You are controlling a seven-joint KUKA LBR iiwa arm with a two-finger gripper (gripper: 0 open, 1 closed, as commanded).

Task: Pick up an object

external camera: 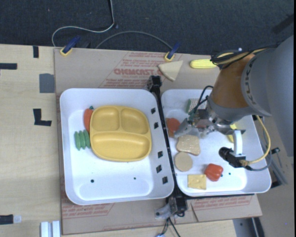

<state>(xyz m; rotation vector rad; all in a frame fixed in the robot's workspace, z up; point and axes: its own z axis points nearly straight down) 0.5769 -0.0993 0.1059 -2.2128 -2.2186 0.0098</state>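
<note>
The right bin [256,184] holds several toy foods: a tan bread slice [189,144], a round cracker [183,161], a yellow cheese square [197,181], a red pepper [213,171] and an orange-red piece [172,126] near the left wall. My gripper [196,123] hangs low over the bin's upper middle, just above the bread slice and right of the orange-red piece. The wrist above it hides most of the fingers. A green item [193,104] peeks out beside the wrist.
The left bin [79,181] bears a yellow divided plate [121,133], with a green toy [81,139] and an orange one [88,117] at its left edge. A tan wedge [171,70] and a yellow item [203,63] lie on the cardboard behind the bins. A black cable connector [231,157] hangs over the right bin.
</note>
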